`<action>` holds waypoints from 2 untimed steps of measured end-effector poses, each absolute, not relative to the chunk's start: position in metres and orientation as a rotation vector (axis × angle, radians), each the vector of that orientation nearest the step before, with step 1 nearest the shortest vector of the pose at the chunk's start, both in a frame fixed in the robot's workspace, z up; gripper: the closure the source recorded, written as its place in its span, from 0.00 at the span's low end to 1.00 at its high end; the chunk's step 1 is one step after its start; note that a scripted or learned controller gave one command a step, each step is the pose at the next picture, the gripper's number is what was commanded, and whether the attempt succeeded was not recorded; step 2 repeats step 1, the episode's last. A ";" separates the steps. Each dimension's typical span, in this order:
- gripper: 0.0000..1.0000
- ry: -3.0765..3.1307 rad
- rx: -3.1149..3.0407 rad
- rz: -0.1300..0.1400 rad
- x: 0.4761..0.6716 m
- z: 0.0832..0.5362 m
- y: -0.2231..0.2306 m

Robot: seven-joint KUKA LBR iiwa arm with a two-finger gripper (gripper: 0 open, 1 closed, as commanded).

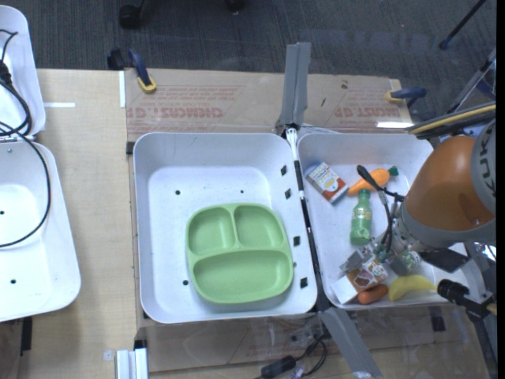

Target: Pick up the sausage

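Here, sausage [372,294] lies just below gripper [384,253] (right bin).

The claw [384,253] sits low at the right bin's [418,144] near edge amid clutter, its fingers too small and tangled to tell. The sausage [371,295] is partly covered by a packet [364,275]. The arm [454,188] hides the bin's right wall and is cut off by the picture's right edge.
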State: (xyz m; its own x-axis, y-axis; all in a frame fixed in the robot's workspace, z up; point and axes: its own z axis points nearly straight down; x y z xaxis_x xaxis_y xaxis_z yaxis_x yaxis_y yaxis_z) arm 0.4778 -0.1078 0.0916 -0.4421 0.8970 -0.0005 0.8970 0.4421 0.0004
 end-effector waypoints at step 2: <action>1.00 2.664 1.664 0.001 0.478 0.100 -0.108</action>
